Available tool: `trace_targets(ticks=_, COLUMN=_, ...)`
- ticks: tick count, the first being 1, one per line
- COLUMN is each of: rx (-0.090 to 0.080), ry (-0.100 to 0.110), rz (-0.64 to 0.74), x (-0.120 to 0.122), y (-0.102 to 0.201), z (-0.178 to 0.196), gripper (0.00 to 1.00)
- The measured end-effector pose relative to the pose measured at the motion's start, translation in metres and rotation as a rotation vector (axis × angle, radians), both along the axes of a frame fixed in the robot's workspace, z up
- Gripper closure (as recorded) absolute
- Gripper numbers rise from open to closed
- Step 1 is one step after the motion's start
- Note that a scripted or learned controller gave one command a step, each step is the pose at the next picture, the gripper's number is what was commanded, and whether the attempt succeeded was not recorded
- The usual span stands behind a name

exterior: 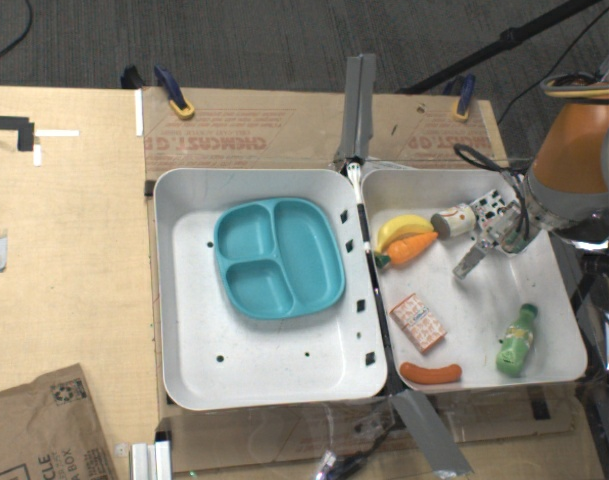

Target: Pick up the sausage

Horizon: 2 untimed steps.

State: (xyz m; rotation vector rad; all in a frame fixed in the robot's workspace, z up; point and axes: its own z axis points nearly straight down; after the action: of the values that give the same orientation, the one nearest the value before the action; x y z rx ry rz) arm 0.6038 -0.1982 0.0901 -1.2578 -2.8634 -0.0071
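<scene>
Sausage lies long axis left-right at near rim, well apart from gripper, whose grip state cannot be told.

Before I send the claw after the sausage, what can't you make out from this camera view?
- Claw: too small and slanted to tell if open or shut.
- Arm: cut off by the right edge.
- Small box: its print is too small to read.
- Green bottle: label too small to read.
- Sausage: lies against the right bin's near rim, underside hidden.
</scene>
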Motion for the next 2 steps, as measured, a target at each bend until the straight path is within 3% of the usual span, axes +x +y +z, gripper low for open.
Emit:
trace_targets(ticks=1, rx=-0.006, ry=0.005, rz=-0.701, x=0.026, y=0.035, z=0.000, gripper=0.00)
trace_targets(ticks=2, rx=-0.019, ry=-0.001, rz=-1.269, x=-0.005, y=0.062, z=0.001, gripper=0.00)
